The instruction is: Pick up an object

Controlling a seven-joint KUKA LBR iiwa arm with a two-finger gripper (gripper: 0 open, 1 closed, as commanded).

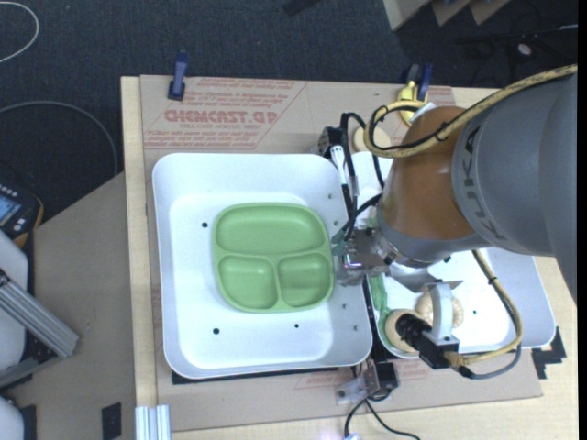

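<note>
A green divided plate (pixel 272 256) with three compartments lies flat in the middle of the left white bin (pixel 183 200). The arm, grey with an orange band, comes in from the right and covers most of the right bin (pixel 523 291). My gripper (pixel 353 257) reaches down at the seam between the two bins, right at the plate's right edge. The wrist hides its tips. A round object with a pale top and green rim (pixel 404 324) lies in the right bin's near left corner, partly under the arm.
Cables loop around the wrist and across the right bin. A black and white fixture (pixel 337 154) stands at the far end of the seam between the bins. Blue clamps (pixel 177 76) hold the cardboard sheet under the bins.
</note>
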